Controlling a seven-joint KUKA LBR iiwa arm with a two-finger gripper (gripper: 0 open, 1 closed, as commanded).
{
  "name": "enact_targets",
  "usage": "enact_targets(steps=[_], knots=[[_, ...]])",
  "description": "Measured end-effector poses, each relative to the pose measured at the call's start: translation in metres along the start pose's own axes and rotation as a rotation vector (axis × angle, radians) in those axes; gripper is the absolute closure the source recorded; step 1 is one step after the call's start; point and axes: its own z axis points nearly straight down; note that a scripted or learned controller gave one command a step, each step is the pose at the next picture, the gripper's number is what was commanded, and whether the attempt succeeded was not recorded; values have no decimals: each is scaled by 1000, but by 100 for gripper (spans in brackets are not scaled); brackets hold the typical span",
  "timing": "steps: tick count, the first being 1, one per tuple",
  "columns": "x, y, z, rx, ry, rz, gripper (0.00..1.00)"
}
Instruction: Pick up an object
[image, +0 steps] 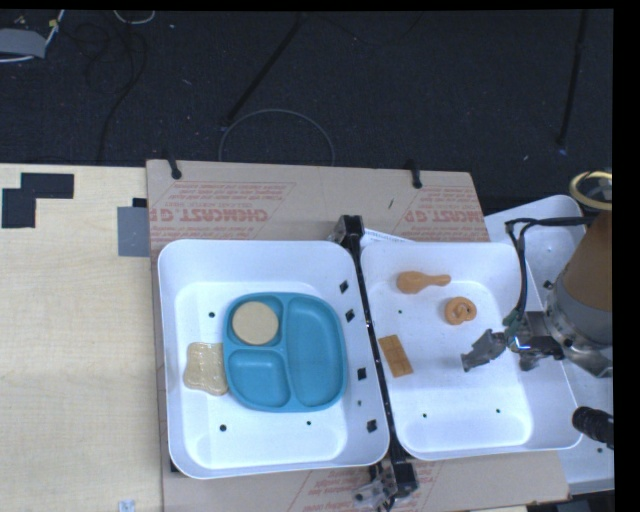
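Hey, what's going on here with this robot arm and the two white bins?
A robot arm reaches in from the right, its gripper low over the right bin, with nothing visibly held. That bin holds a drumstick-shaped piece, a tan spiral piece and a brown block, all lying apart from the gripper. In the left bin sits a blue divided tray with a round tan piece in one compartment, and a pale slice beside it.
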Motion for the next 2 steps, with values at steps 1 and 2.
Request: enact_targets(steps=[1, 2], knots=[[-3, 5, 46, 4, 1, 0, 0], [2, 13, 96, 4, 2, 0, 0]])
